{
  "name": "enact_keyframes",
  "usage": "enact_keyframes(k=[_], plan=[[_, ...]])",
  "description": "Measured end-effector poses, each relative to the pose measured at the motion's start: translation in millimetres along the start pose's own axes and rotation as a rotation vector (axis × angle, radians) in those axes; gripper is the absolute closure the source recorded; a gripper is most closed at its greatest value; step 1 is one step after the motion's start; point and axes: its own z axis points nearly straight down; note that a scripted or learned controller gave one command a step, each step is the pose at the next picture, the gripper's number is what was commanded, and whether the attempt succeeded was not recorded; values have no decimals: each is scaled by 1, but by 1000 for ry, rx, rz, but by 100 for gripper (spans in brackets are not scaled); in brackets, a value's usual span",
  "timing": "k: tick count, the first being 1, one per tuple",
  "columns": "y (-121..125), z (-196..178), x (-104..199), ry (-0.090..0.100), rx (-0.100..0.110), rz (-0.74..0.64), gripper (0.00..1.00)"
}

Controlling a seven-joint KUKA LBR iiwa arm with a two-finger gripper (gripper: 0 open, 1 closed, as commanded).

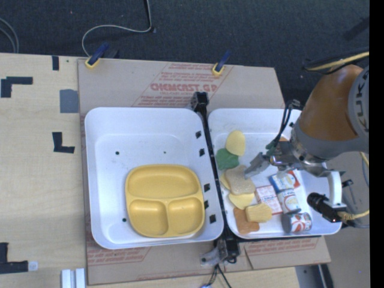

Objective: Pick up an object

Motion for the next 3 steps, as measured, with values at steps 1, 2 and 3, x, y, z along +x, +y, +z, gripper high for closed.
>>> enact_keyframes(k=[1,2,3], plan=[[78,15,43,0,-5,-7,0],[42,114,-5,0,-1,5,0],[101,112,4,-2,-5,-1,0]])
